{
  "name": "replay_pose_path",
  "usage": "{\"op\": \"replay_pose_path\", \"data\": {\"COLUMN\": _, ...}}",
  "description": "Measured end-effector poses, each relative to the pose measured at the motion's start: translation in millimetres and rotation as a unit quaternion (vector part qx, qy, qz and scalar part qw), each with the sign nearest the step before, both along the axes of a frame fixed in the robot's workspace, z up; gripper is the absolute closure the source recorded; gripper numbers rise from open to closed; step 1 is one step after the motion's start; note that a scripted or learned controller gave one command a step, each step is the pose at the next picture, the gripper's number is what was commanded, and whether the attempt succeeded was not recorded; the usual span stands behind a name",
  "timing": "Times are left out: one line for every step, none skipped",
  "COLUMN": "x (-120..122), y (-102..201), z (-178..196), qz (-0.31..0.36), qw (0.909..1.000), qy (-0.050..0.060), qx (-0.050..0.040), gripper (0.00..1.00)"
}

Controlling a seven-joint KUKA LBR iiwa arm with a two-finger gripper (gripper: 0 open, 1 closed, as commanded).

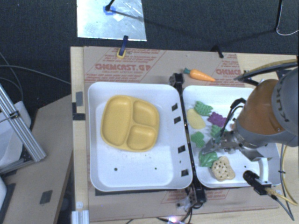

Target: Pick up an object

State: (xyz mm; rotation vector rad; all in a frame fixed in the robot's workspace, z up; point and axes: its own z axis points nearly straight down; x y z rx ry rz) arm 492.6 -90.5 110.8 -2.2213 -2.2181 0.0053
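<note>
The right bin [236,93] holds several toy foods. There is a green leafy piece [203,108], a purple grape bunch [216,119], a pale yellow piece [196,119], a small green piece [197,138], another green piece [208,159] and a tan spotted cookie [222,169]. My gripper [211,147] reaches in from the right. It sits low over the middle of this bin, between the two green pieces and just above the lower one. The arm's orange band [261,108] hides the bin's right part.
A yellow divided plate [130,122] lies in the left bin [140,171]. An orange toy carrot [200,75] rests on the cardboard behind the right bin. A black divider with clips [182,125] runs between the bins. A metal frame [16,125] stands at far left.
</note>
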Motion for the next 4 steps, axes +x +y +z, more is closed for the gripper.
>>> {"op": "replay_pose_path", "data": {"x": 30.1, "y": 8.2, "z": -27.9, "qz": 0.003, "qw": 1.0, "qy": -0.003, "qx": 0.0006, "gripper": 0.0}}
{"op": "replay_pose_path", "data": {"x": -5.5, "y": 48.6, "z": 79.1, "qz": 0.005, "qw": 1.0, "qy": -0.006, "qx": 0.0014, "gripper": 0.0}}
{"op": "replay_pose_path", "data": {"x": 50.4, "y": 5.6, "z": 26.2, "qz": 0.001, "qw": 1.0, "qy": -0.003, "qx": -0.0008, "gripper": 0.0}}
{"op": "replay_pose_path", "data": {"x": 57.2, "y": -31.5, "z": -29.3, "qz": 0.0, "qw": 1.0, "qy": -0.002, "qx": -0.0001, "gripper": 0.0}}
